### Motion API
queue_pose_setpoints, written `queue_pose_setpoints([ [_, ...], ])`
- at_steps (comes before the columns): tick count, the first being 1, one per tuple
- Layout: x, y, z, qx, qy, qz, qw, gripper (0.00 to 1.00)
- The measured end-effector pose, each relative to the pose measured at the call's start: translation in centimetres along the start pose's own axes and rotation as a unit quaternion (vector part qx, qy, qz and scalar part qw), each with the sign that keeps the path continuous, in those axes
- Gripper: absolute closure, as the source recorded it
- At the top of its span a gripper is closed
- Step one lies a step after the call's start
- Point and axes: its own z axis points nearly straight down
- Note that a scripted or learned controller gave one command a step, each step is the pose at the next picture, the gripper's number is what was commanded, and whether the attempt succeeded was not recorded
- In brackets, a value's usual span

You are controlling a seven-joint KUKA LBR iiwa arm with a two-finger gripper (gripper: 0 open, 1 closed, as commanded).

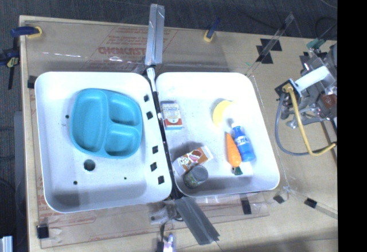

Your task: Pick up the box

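The box (171, 115) is small, red and white with a printed face. It lies flat in the right bin (259, 130), near that bin's left wall and towards the back. Nothing touches it. A bare strip of bin floor separates it from the other items.
In the right bin lie a yellow fruit (221, 111), a blue bottle (242, 143), an orange carrot (232, 150), a snack packet (193, 158) and a dark can (196, 176). The left bin (51, 130) holds a blue divided plate (106, 123). Metal hardware with a yellow hose (307, 113) stands beyond the right bin.
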Motion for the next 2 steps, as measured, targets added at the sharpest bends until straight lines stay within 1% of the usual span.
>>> queue_pose_setpoints([
  [1, 0.87, -4.98, 9.41, -0.002, 0.001, 0.005, 1.0000, 1.00],
  [2, 0.85, -4.90, 8.45, -0.001, 0.000, 0.003, 1.0000, 1.00],
])
